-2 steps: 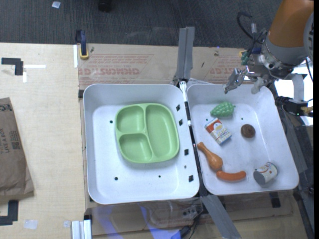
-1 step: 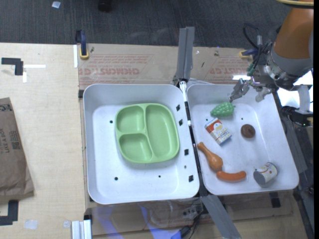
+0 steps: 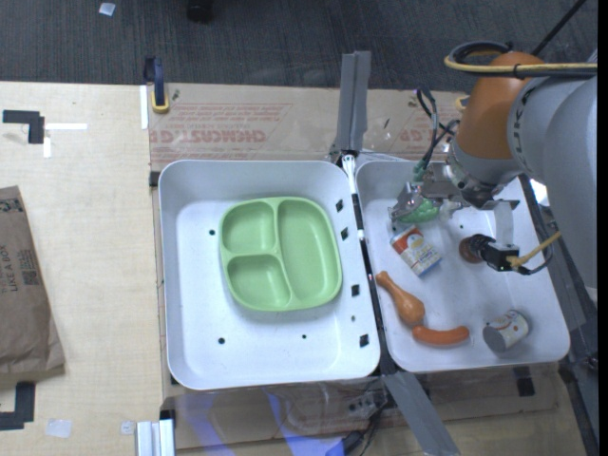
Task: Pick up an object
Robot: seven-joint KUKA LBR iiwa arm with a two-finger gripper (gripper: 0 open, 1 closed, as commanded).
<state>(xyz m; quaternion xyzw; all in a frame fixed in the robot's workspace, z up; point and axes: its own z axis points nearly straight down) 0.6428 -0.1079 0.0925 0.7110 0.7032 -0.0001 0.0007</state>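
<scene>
The grey arm's two-finger gripper (image 3: 414,200) is hanging low over the right white bin (image 3: 532,350), probably going for the green crumpled thing (image 3: 425,212) under it, can't tell its grip state.

The wooden worktop (image 3: 85,255) carries two white bins (image 3: 180,283) side by side and a brown paper bag (image 3: 24,283) at its left edge.

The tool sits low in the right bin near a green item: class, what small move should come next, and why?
Probably lift the tool slightly and check the green item. The two overlap, so whether it is held is unclear, and the carton lies close by.
</scene>
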